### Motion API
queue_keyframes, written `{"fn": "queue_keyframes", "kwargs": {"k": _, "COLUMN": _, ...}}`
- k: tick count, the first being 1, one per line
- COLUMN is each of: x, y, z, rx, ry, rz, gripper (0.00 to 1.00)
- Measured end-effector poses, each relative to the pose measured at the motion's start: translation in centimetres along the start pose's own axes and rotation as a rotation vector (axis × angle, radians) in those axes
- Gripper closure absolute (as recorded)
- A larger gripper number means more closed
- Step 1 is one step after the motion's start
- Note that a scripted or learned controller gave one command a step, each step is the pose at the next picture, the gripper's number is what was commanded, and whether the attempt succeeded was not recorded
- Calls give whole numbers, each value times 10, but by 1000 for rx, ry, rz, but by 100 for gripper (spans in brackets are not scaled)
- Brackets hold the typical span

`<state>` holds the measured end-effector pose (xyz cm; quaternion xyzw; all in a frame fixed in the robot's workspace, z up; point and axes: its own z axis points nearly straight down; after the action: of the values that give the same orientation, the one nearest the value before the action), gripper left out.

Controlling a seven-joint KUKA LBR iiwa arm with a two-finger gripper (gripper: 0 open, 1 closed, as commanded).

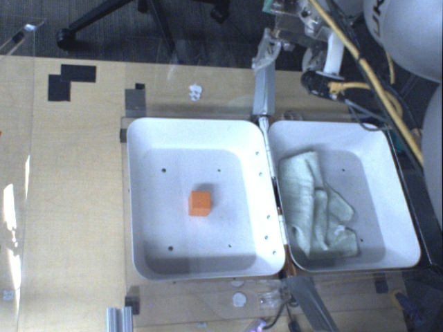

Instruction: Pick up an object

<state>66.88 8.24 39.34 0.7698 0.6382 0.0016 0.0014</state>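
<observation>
Jaws (pixel 266 47) above bins' divider (pixel 263 126)

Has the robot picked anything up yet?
Not yet. The small orange cube sits alone in the left white bin, and the crumpled pale cloth lies in the right white bin. The gripper is up above the bins' far edge, holding nothing visible. All the picking is left.

Even, bright overhead light; my claw (pixel 271 43) looks soft and slightly blurred. Below it, both white bins (pixel 149 185) show gentle shadows along their inner walls. Far off to its left, glare streaks the clear panel (pixel 14 213).
</observation>
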Motion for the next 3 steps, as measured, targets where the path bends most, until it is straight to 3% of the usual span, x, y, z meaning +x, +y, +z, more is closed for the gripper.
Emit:
{"fn": "queue_keyframes", "kwargs": {"k": 1, "x": 24, "y": -5, "z": 1, "rx": 0, "ry": 0, "rz": 43, "gripper": 0}}
{"fn": "queue_keyframes", "kwargs": {"k": 2, "x": 85, "y": -30, "z": -29, "rx": 2, "ry": 0, "rz": 383, "gripper": 0}}
{"fn": "queue_keyframes", "kwargs": {"k": 3, "x": 126, "y": -24, "z": -42, "rx": 2, "ry": 1, "rz": 668, "gripper": 0}}
